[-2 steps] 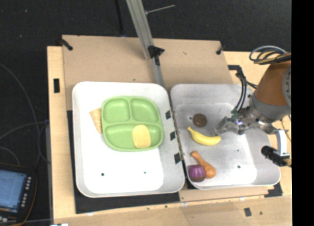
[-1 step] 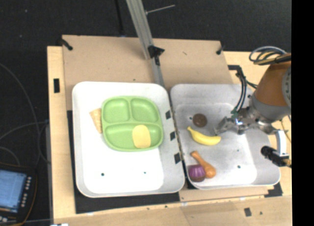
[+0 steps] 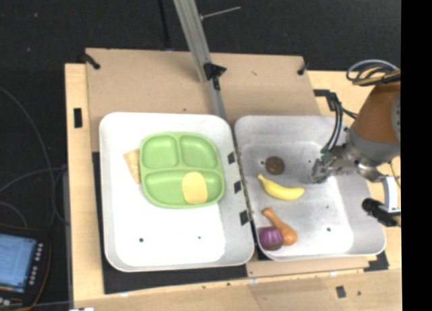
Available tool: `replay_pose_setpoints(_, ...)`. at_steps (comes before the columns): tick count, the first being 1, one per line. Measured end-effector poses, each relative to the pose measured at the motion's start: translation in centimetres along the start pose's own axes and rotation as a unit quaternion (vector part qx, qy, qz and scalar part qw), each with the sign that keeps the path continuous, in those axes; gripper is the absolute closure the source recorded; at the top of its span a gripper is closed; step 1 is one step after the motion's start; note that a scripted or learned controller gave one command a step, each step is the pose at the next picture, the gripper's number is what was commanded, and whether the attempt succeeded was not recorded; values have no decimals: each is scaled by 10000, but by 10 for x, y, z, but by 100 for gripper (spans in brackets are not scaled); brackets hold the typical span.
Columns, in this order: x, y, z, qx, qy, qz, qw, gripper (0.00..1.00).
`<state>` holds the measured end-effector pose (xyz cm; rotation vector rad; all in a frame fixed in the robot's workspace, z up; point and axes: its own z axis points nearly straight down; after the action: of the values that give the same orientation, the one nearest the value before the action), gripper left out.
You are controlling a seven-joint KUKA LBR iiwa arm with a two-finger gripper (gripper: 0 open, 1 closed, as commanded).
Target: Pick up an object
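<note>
Camera view: tool (image 3: 322, 170) low in right bin (image 3: 351, 235), finger state cannot be told, nothing visibly held. Banana (image 3: 281, 190) just beside. Risk: curved fruit rolling aside on closing.

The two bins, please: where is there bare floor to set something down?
The left bin has a bare strip along its near side, below the green tray. The right bin is bare at its near right corner, right of the carrot. The middle is crowded: banana, brown ball, gripper.
</note>
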<state>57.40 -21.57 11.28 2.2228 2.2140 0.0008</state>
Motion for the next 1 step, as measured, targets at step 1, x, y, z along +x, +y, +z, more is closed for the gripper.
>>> replay_pose_setpoints(1,5,6,-47,-13,1,-34,10000,100)
